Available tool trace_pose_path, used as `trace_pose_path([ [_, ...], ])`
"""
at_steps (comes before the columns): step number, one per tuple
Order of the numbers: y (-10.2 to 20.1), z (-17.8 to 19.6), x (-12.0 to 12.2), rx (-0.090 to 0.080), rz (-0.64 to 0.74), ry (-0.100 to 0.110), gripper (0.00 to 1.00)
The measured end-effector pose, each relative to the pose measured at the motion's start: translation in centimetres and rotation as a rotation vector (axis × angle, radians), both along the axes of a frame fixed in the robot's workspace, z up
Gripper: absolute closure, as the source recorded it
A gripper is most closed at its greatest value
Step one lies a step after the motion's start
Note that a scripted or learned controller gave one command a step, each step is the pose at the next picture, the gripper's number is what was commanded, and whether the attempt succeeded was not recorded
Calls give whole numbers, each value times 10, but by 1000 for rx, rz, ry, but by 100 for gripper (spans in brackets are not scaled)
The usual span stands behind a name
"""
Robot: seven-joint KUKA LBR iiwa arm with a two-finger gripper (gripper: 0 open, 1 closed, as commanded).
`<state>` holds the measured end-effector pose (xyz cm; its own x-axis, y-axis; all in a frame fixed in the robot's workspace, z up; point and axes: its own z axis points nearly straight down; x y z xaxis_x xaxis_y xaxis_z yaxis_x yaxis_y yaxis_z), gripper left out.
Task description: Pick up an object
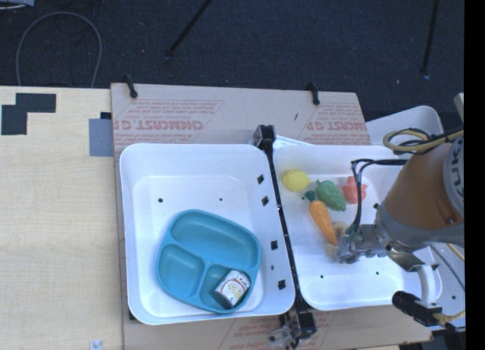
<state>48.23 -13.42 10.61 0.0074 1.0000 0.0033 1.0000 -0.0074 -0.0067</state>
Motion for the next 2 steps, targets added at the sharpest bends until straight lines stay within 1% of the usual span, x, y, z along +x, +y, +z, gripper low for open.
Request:
trace_pose_path([
  [1,-10,50,-4,-4,3,-8,100],
  [2,-11,102,-3,-4,9,-9,100],
])
